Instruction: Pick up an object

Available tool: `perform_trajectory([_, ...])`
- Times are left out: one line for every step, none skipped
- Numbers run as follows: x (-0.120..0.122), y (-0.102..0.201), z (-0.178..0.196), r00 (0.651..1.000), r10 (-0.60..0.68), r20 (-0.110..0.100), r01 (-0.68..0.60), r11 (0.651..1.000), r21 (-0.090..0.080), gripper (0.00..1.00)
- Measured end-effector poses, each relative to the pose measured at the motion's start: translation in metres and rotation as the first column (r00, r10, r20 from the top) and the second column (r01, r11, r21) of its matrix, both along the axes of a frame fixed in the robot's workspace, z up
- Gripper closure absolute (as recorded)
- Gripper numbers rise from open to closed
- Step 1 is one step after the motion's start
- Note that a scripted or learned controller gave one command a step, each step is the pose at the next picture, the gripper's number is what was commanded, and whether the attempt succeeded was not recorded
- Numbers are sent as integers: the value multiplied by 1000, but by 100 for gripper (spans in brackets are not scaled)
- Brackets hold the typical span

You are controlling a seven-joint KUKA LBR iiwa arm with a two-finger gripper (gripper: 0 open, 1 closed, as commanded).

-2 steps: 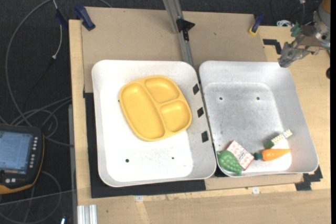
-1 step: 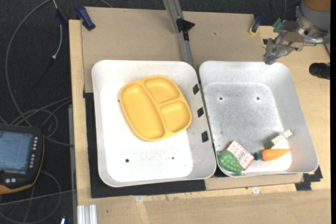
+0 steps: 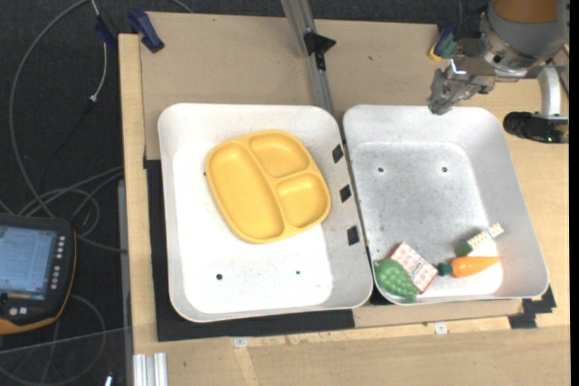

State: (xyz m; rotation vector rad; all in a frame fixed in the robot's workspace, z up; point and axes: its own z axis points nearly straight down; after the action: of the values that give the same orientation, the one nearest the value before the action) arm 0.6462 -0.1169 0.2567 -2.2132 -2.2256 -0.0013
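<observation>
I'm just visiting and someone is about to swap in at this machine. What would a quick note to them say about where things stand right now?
Tool: hangs over the far rim of the right bin; nothing is seen between its fingers, and the view does not settle whether they are open or shut.
Things: a toy carrot, a green leafy toy, a small red-and-white patterned box and a small pale piece lie in the right bin's near corner. A yellow divided plate sits in the left bin.
Done: nothing picked up yet.
Left: bring the tool to one object, grip it, lift it.
</observation>
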Motion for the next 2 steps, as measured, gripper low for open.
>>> perform_trajectory([3,48,-11,1000,0,-1,0,1000,0,100])
perform_trajectory([1,97,-22,1000,0,-2,0,1000,0,100])
